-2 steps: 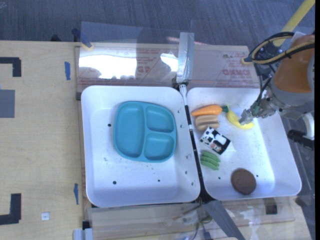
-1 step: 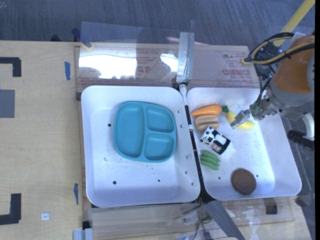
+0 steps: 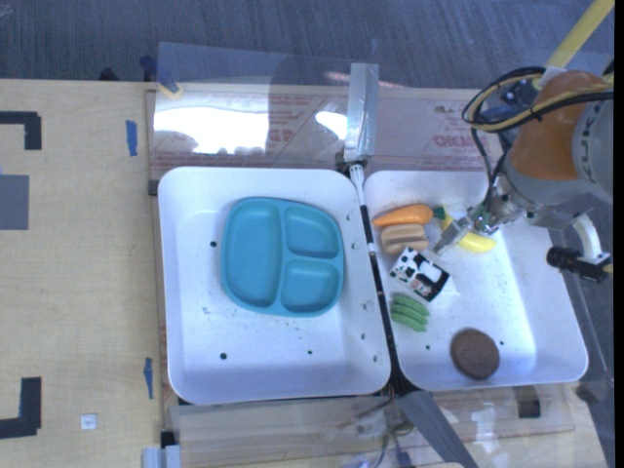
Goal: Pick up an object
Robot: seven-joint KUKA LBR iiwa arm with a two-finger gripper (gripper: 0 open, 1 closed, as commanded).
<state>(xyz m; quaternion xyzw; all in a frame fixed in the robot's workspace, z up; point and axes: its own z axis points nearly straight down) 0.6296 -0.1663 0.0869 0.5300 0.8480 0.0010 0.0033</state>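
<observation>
The right bin (image 3: pixel 546 354) holds several toys: an orange and tan hot dog (image 3: pixel 403 220), a black-and-white block (image 3: pixel 420 274), a green pea pod (image 3: pixel 410 313), a brown round cookie (image 3: pixel 475 352) and a yellow piece (image 3: pixel 479 244). My gripper (image 3: pixel 450 234) reaches in from the right and hangs low over the bin's upper part, just right of the hot dog and just left of the yellow piece, which the wrist partly covers. I see nothing held in it.
The left bin (image 3: pixel 185 339) bears a blue divided plate (image 3: pixel 283 256). A ridge where the bin walls meet (image 3: pixel 372 271) runs close to the hot dog and the pea pod. A clear panel (image 3: pixel 253 115) stands behind the bins.
</observation>
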